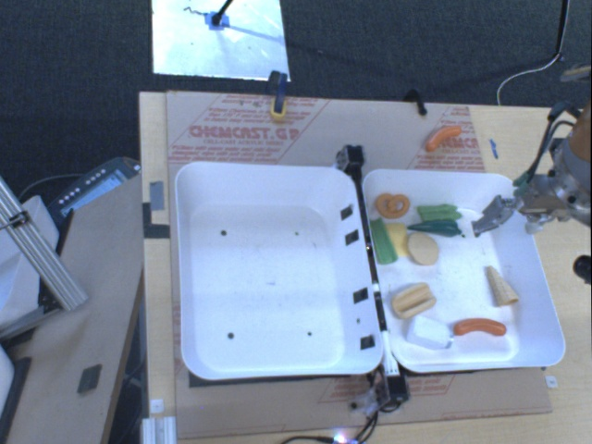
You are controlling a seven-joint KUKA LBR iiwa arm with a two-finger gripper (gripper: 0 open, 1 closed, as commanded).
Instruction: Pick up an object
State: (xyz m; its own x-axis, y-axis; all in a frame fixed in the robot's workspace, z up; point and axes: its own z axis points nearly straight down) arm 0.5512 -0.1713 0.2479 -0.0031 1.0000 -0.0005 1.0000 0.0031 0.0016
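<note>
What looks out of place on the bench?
One orange sausage lies outside the bins, on the board behind the right bin. The other toy foods sit inside that bin, including a second sausage. The gripper hovers over the bin's far right side.

Under me lies a pale wooden bench (157, 276), topped by a clear sheet printed with red lettering (245, 129). Beyond it, across the top of the frame, is dark carpet (74, 54) — with a shiny silver panel (220, 24) at upper centre. A white cable (532, 67) curls at upper right; a metal rail (37, 252) slants at left.
</note>
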